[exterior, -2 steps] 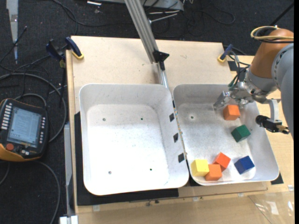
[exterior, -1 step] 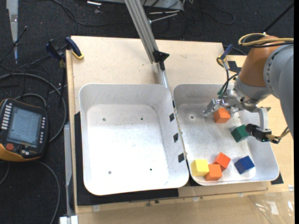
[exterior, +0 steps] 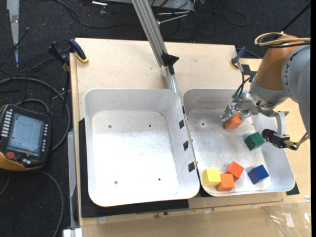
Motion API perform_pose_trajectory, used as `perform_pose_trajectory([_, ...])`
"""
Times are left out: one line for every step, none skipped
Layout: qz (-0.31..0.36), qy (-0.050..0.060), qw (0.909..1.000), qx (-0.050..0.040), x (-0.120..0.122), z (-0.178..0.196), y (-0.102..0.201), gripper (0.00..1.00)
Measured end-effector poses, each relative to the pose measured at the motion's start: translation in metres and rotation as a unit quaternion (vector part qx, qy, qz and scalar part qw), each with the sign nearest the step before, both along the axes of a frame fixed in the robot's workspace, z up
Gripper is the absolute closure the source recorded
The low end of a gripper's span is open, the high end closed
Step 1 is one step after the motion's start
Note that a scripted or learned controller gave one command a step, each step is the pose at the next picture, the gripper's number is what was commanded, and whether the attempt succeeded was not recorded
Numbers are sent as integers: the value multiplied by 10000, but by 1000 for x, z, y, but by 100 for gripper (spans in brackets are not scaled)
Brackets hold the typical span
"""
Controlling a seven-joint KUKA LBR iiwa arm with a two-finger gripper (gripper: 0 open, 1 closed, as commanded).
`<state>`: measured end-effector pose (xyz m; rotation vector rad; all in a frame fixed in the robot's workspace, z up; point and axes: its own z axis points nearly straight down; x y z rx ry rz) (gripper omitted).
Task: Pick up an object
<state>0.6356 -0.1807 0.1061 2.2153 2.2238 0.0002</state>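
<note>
The hand grips a small orange block above the right bin.

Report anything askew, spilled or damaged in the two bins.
Nothing looks spilled or damaged. All six blocks sit in the right bin. The orange block under the tool sits tilted; the rest lie loosely scattered.

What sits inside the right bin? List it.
The right bin holds a green block, blue block, yellow block, two orange blocks and another orange block at the gripper, which partly covers it.
</note>
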Motion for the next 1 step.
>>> perform_pose_trajectory([15,-10,10000,7,18,-10,56,100])
